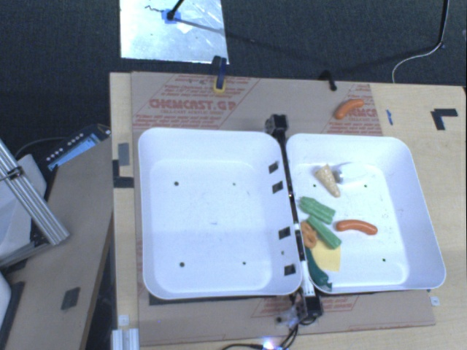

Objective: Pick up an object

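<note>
Looking down on two shallow white bins side by side on the table [120, 108], left white bin [211, 141] and right white bin [419, 217]. I can't tell the end effector's state from this view.

All pickable stuff I see sits in the right bin, mostly toward its left wall. There is a beige ridged cone-shaped piece [328, 180] near the bin's far middle. Nearer to me are a green ridged plastic strip [317, 208] and a second green ridged strip [327, 234], the two touching or nearly so. An orange-red toy sausage [356, 227] lies just right of the green strips, apart from the cone. A small orange lump [309, 234] is tucked against the left wall beside the second strip. A flat yellow square piece [329, 258] lies just below that, partly over a dark green flat piece [318, 274] at the near left corner.

Outside the bins, a second orange toy sausage [349, 108] lies on the brown cardboard sheet with red lettering [193, 102], beyond the right bin.
</note>
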Controlling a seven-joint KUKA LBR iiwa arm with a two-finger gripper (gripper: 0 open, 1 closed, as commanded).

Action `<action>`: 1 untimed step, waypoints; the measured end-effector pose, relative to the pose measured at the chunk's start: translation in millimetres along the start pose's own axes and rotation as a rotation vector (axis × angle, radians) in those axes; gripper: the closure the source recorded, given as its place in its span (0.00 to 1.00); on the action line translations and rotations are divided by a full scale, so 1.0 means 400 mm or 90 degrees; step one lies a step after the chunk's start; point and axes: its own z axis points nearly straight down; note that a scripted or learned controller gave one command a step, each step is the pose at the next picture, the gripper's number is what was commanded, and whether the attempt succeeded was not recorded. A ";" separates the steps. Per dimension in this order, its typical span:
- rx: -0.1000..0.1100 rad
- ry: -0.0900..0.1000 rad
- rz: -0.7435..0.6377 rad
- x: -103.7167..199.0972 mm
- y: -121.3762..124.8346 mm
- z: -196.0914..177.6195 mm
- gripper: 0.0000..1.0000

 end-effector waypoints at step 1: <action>0.001 0.002 -0.007 0.040 0.003 0.000 1.00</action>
